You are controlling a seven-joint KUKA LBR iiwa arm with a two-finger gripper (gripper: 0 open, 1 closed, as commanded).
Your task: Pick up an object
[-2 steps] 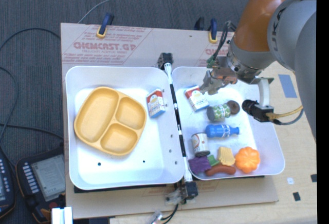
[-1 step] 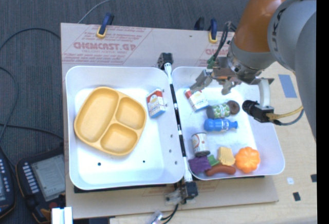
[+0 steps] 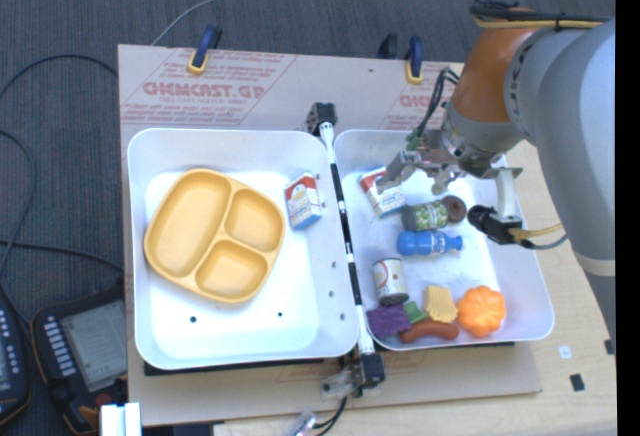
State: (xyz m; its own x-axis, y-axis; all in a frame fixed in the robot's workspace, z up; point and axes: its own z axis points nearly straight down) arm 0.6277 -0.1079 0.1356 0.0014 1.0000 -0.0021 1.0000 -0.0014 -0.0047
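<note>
My gripper hangs over the far part of the right bin, fingers spread and open with nothing between them. Its left finger is right above a red and white carton. A green jar lies on its side just in front of the gripper. Nearer the camera lie a blue bottle, a small can, purple grapes, a sausage, a yellow wedge and an orange.
The left bin holds a yellow divided plate and a small carton near the divider. A black bar runs between the bins. The grey arm with its orange band covers the right bin's far right corner.
</note>
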